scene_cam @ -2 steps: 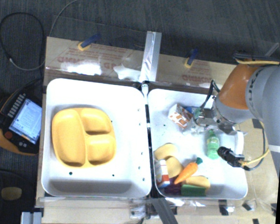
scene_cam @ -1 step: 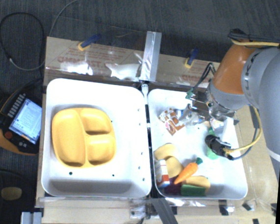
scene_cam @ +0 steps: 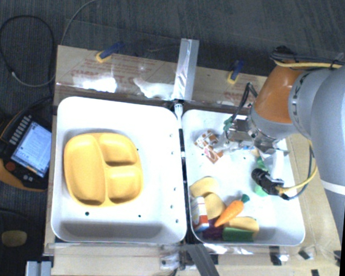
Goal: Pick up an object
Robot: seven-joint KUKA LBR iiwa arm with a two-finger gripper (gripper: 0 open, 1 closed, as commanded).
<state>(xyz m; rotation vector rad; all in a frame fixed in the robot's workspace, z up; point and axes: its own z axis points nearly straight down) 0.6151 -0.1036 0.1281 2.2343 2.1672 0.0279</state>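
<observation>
At the upper right of the frame, the arm [scene_cam: 309, 105] reaches over the right bin [scene_cam: 288, 200], its gripper [scene_cam: 237, 131] low near the bin's upper part. Whether the jaws are wide or narrow cannot be told. A small red-and-white packet [scene_cam: 210, 145] lies just left of the gripper. A carrot [scene_cam: 231, 210] and other toys lie piled at lower centre. The left bin [scene_cam: 83, 117] holds a yellow tray [scene_cam: 103, 168].

In the right bin [scene_cam: 291, 231], loose objects crowd the near-left corner: a toy carrot [scene_cam: 231, 211] lying slantwise with its green top pointing up-right, a pale yellow piece [scene_cam: 205, 186] behind it, a green block [scene_cam: 238, 235] along the front wall, a small red-and-white item [scene_cam: 199, 214] at the left wall. A small patterned packet [scene_cam: 211, 144] lies apart, toward the far-left part of the bin.
</observation>
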